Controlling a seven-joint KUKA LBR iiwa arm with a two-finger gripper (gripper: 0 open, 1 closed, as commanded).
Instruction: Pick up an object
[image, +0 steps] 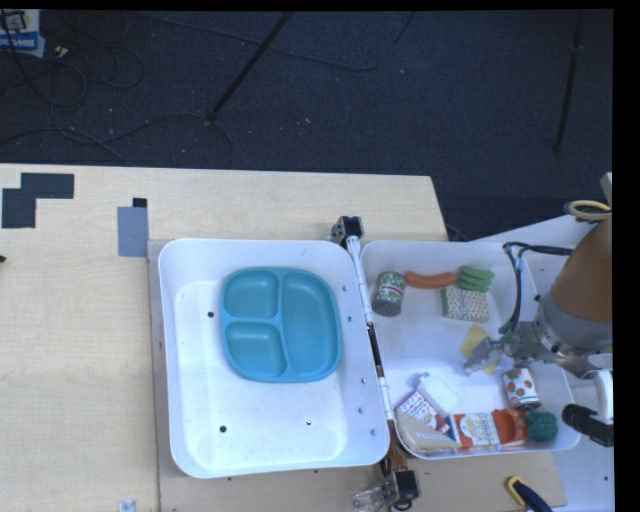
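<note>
Arm (585, 290) reaches in low — end effector (487, 353) over right bin (440, 255)

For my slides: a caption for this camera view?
KUKA gripper low in right bin among toy groceries; blue plate in left bin.

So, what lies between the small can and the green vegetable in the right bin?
In the camera view, an orange carrot lies between the small can and the green vegetable, in the right bin.
</note>
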